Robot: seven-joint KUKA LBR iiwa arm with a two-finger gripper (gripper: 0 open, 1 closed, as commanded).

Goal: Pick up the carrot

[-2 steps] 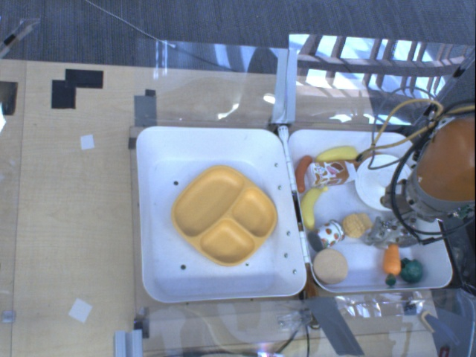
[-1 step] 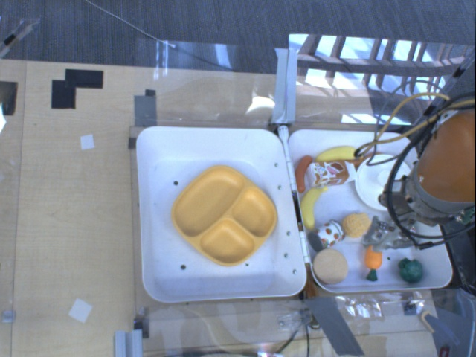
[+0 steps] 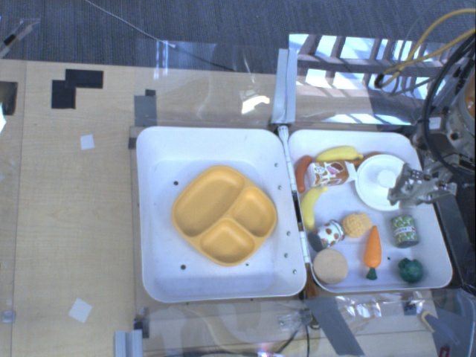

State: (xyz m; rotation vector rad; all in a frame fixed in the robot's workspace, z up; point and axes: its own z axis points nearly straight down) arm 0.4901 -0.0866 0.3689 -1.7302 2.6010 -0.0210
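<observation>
The carrot is orange with a small green tip and lies upright near the front of the right bin. It sits between a round biscuit and a green-labelled jar. My gripper hangs over the right side of this bin. It is above the edge of a white bowl, behind and to the right of the carrot and apart from it. Nothing shows in its grasp.
The right bin also holds two bananas, a sauce packet, a red sausage, a small can, a bread roll and broccoli. The left bin holds a yellow divided plate.
</observation>
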